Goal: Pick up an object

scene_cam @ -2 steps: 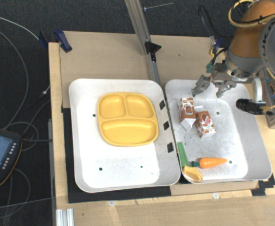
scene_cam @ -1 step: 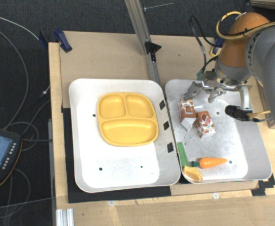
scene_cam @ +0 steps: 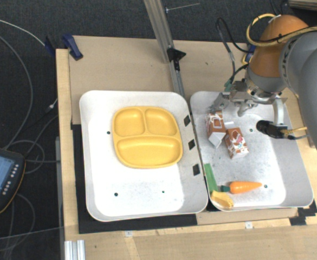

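Note:
Two small brown-and-white cartons lie in the right bin (scene_cam: pixel 288 172), one (scene_cam: pixel 216 124) near its upper left and the other (scene_cam: pixel 236 143) just below and to the right of it. An orange toy carrot (scene_cam: pixel 245 187) lies near the bin's front edge. Beside it are a green strip (scene_cam: pixel 208 175) and a yellow piece (scene_cam: pixel 222 200) in the front left corner. My gripper (scene_cam: pixel 235 102) hangs low over the back of the right bin, just above and right of the upper carton. Nothing is visibly held.
The left bin (scene_cam: pixel 142 196) holds a yellow divided plate (scene_cam: pixel 146 136). A metal post (scene_cam: pixel 166 37) rises behind the gap between the bins. A black part with a yellow tip (scene_cam: pixel 271 129) sticks out under the wrist. The grey arm covers the right bin's back right.

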Robot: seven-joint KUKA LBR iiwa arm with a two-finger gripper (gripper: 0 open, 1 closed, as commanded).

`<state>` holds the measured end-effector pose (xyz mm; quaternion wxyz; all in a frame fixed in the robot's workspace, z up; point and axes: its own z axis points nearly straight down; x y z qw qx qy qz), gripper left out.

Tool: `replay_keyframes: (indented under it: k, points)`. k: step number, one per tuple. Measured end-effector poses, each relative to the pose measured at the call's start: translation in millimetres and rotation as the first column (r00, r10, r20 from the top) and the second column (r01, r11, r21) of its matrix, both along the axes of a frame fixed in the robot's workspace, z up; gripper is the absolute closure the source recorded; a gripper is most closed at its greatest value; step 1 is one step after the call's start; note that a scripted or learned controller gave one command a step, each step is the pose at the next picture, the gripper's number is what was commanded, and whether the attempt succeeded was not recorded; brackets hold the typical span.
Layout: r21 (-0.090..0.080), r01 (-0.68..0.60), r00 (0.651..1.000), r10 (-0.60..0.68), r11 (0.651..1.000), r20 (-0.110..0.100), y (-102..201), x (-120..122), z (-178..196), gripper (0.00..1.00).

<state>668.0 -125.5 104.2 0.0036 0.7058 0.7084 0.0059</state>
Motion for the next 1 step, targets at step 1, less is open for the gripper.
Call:
replay_keyframes:
  k: [1]
  points:
    - [-0.002,-0.002,1.0,0.002,1.0,0.01,0.0,2.9,15.4,1.0]
